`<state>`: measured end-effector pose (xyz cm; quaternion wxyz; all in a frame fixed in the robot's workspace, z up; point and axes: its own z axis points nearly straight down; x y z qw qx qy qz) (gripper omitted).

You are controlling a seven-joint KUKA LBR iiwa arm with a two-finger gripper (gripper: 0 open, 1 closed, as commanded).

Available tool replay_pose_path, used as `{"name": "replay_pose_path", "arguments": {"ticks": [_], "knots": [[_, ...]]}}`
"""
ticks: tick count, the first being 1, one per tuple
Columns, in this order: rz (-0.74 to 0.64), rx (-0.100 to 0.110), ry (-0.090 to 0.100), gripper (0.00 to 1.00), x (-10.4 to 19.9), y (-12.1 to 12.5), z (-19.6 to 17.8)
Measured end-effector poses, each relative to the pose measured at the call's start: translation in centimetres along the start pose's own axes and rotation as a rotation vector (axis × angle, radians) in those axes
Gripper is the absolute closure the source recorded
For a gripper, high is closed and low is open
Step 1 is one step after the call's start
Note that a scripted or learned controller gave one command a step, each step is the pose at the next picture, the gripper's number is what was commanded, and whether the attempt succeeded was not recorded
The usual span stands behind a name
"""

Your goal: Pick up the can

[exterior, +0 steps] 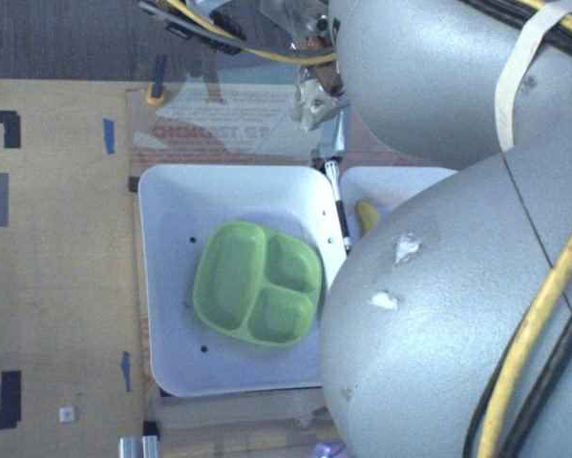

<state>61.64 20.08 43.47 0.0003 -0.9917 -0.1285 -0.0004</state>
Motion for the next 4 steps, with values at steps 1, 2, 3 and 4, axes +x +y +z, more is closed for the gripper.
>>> {"name": "replay_pose_path", "arguments": {"ticks": [1, 2, 3, 4], "knots": [[0.015, 0.0, 0.001, 1.0, 3.6, 1.3, 0.0], [0.038, 0.001, 0.0, 1.0, 4.8, -1.1, 0.0], [-0.045, -0.001, -0.003, 1.0, 4.7, -1.1, 0.0], [-0.046, -0.001, -0.003, 0.0, 4.7, -1.2, 0.0]]}}
